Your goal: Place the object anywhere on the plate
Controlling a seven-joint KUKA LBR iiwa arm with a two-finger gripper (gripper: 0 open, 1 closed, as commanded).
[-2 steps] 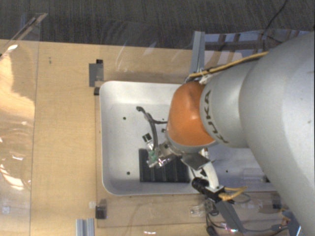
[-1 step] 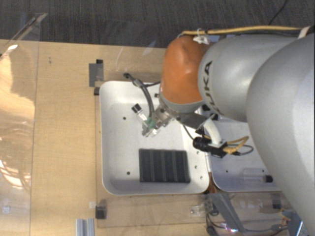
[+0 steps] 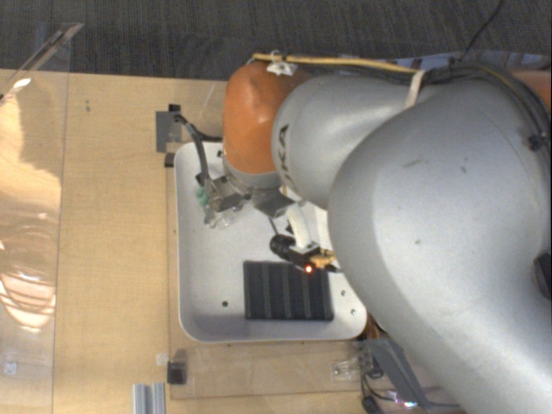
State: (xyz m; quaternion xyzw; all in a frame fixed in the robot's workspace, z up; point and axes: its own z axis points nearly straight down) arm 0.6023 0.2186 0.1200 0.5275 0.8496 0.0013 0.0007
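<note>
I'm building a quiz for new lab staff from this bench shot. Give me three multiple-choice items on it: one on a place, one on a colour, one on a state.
1. Where does the dark ribbed plate lie in the white bin?
A. near the bin's lower edge in the view
B. against its upper edge
C. outside it, on the wood

2. What colour is the band above the arm's wrist?
A. blue
B. orange
C. green

3. How does the plate lie?
A. standing on edge
B. flat on the bin floor
C. lifted by the arm

Answers:
1 A, its long side runs close along the lower rim.
2 B, the rounded segment above the gripper is orange.
3 B, its whole ribbed top faces the camera, and the arm is apart from it.
</note>
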